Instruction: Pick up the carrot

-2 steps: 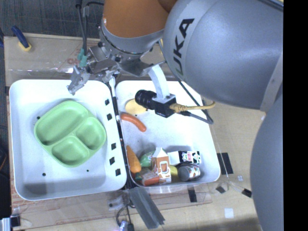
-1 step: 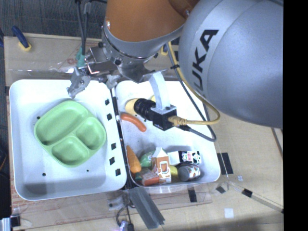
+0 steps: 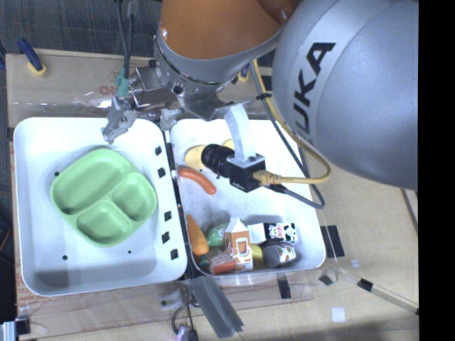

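Note:
The carrot (image 3: pixel 197 237), a short orange cone, lies at the front left of the right bin (image 3: pixel 313 222), against the wall between the bins. My gripper (image 3: pixel 140 125) hangs over the back edge of the left bin (image 3: pixel 35 212), well behind and to the left of the carrot. Its two metal fingertips (image 3: pixel 114 128) stand apart with nothing between them. The arm's big grey and orange body covers the back of the right bin.
Beside the carrot lie a green item (image 3: pixel 217 230), an orange carton (image 3: pixel 239 247), a black-and-white box (image 3: pixel 281 231) and a dark can (image 3: pixel 279 255). A red sausage (image 3: pixel 197 180) and a yellow piece (image 3: pixel 194 152) lie farther back. A green divided plate (image 3: pixel 103 197) sits in the left bin.

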Tool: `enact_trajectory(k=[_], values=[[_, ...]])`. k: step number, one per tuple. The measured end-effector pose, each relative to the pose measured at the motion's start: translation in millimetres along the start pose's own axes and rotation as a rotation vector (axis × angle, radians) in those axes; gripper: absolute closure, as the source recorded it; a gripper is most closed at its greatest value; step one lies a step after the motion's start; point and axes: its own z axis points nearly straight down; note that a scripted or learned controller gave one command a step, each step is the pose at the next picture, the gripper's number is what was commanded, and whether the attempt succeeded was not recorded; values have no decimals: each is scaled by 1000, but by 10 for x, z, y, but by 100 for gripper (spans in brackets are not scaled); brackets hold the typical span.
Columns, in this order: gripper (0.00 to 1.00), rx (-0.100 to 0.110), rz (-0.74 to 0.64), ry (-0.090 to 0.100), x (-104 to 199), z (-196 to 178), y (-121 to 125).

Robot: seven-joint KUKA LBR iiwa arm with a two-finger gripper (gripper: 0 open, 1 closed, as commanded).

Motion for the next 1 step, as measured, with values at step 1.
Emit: enact_trajectory(k=[1], values=[[0,6,-64,-1,254,1607,-327]])
